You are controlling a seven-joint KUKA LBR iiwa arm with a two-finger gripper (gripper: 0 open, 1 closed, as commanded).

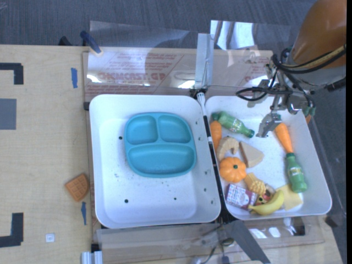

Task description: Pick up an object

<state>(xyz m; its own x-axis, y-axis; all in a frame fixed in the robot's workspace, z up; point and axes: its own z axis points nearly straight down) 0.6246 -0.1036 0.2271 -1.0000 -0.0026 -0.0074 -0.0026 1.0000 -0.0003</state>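
Above the right white bin's [322,194] far edge, the gripper [269,124] hovers between a green plastic bottle [233,124] and an orange toy carrot [284,137]; whether its jaws are open I cannot tell. Nothing looks grasped yet; next comes descending onto one item. A blue divided plate [160,144] sits in the left bin [104,202].

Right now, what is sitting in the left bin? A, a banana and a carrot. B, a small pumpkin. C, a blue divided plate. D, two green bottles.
C: the blue divided plate lies alone in the left bin, while the food toys are all in the right bin.
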